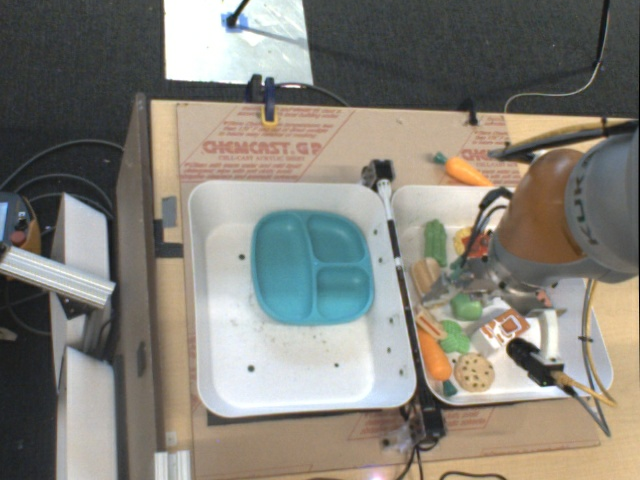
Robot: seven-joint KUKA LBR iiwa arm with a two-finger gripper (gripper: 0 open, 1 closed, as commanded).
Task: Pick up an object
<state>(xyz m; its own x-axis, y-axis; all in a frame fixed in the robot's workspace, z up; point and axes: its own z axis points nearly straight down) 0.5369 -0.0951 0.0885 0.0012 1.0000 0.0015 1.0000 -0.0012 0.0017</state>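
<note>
A grey KUKA arm with an orange band [545,208] reaches in from the right side of the bench and bends down over the right-hand white bin [590,313], its wrist hanging low above a heap of toy food near that bin's left wall. The gripper [452,286] sits down among the pieces, and whether its claw is spread or pressed together cannot be told from this angle; nothing can be seen held in it. The step in hand appears to be the descent onto a target, with the lift not yet made. Candidates lie close around the tool: a green pickle-shaped piece [435,240] toward the bin's far left corner, a small green piece [464,306] just beside the gripper, an orange carrot [431,352] along the left wall, and a round cookie [473,371] at the near edge. A second carrot [464,171] rests on the bench outside the bin's far edge. The left-hand bin [225,368] carries a teal divided plate [312,266] at its centre. The next move likely calls for a firm close on one piece and a straight rise; in such a crowded heap, neighbouring pieces could foul the grip.
</note>
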